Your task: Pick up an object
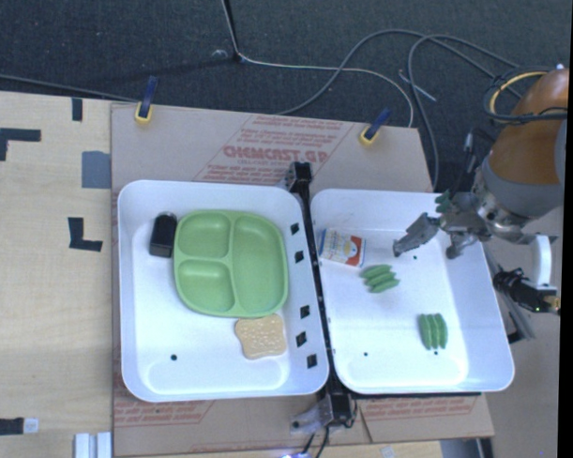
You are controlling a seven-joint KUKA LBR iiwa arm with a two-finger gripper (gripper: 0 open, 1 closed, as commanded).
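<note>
My gripper point(429, 234) hangs over the upper right part of the right bin point(481, 315), open, with nothing between its fingers. A green pea pod point(380, 277) lies just below and left of it. Further down the same bin rests a second green pod point(433, 330). A small white carton with a red and blue label point(341, 247) sits at the bin's upper left. In the left bin point(134, 293) are a green divided plate point(232, 262), a black block point(162, 234) to its left and a tan cracker-like piece point(261, 336) below it.
A black divider strip point(309, 271) runs between the two bins. Cables point(368, 57) trail across the dark floor behind the bench. Yellow clamps point(144, 110) point(371, 132) hold the cardboard sheet at its back edge.
</note>
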